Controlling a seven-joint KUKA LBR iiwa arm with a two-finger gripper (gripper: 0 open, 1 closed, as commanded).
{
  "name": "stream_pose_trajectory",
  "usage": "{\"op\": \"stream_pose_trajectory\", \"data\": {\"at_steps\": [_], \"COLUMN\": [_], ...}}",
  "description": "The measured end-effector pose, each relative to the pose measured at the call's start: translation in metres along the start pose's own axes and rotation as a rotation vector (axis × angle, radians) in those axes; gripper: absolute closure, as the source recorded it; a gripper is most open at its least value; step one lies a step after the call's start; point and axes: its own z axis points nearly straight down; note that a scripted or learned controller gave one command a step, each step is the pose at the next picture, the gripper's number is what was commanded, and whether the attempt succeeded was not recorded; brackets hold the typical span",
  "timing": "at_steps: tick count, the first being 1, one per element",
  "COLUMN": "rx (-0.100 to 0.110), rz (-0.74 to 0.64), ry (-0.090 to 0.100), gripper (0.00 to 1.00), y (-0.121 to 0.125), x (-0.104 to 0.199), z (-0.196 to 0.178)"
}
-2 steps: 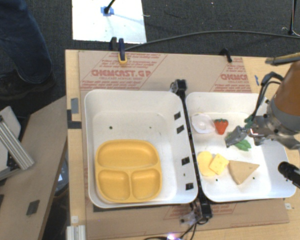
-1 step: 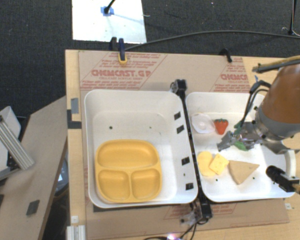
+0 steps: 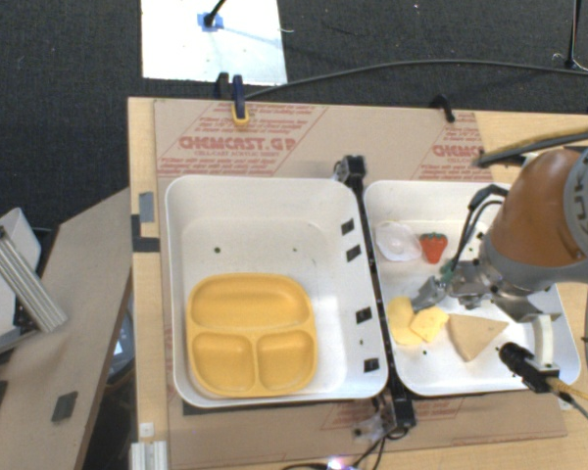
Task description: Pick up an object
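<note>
Left bin [image 3: 274, 199] on the worktop [image 3: 304, 130] holds a yellow divided tray [image 3: 253, 335] at its near-left corner; right bin [image 3: 441, 192] carries a clear lid [image 3: 398, 242] and red strawberry toy [image 3: 433, 247] toward the far edge; yellow pieces [image 3: 416, 323] and a tan wedge [image 3: 476, 337] lie near the near edge; pincer [image 3: 433, 291] hangs low just above the yellow pieces, state can't tell, nothing seen gripped; arm [image 3: 539, 223] enters over the bin's right edge.
</note>
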Motion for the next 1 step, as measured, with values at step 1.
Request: {"op": "stream_pose_trajectory", "data": {"at_steps": [1], "rx": [-0.005], "rz": [0.001], "ry": [-0.001], "gripper": [1.00], "y": [0.0014], "x": [-0.0005], "z": [-0.0136]}}
